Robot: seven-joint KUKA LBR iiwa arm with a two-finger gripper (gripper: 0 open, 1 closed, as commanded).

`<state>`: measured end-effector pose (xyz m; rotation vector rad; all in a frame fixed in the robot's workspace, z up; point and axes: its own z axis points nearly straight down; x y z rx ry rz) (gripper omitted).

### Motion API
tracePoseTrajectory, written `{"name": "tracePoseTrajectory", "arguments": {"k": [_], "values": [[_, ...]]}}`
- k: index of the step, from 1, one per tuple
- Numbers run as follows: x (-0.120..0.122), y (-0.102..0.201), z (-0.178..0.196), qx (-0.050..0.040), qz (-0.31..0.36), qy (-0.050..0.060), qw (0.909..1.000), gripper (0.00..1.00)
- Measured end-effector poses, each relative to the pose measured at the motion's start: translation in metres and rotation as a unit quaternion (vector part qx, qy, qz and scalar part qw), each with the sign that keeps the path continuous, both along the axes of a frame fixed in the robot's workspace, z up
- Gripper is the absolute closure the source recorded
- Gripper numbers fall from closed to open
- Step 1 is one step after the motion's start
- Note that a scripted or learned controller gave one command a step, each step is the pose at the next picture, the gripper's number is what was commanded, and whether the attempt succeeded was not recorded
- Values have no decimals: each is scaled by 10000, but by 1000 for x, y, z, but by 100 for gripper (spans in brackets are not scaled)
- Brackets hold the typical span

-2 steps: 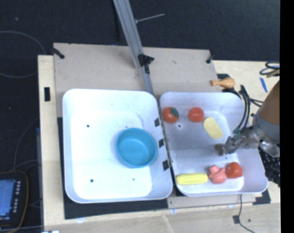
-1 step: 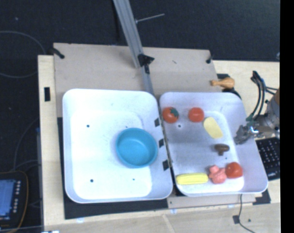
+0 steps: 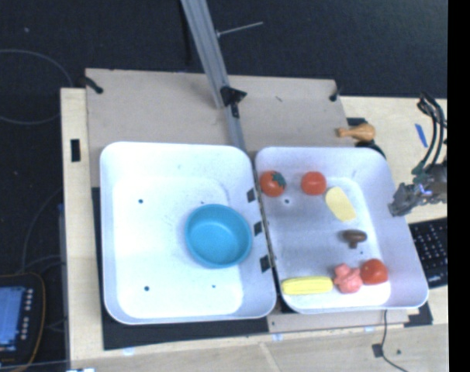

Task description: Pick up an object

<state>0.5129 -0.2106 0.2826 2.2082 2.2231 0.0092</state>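
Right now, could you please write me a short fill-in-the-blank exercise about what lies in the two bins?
1. The blue bowl sits in the ____ bin.
2. The long yellow object lies along the right bin's ____ edge.
3. The pink object lies beside a ____ ball.
4. The gripper hangs at the right bin's ____ rim.

Missing words: left; near; red; right

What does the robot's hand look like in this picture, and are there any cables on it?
The hand is small, grey and metallic-looking. Thin dark cables loop up from it. Any markings are too small to tell.
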Motion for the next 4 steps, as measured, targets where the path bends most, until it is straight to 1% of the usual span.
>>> {"name": "tracePoseTrajectory", "arguments": {"k": [1,2,3,4], "values": [[8,45,-10,6,3,44,10000,100],[18,104,-11,26,14,65,10000,100],[31,149,-25,20,3,88,10000,100],[56,195,-32,10,8,50,10000,100]]}}
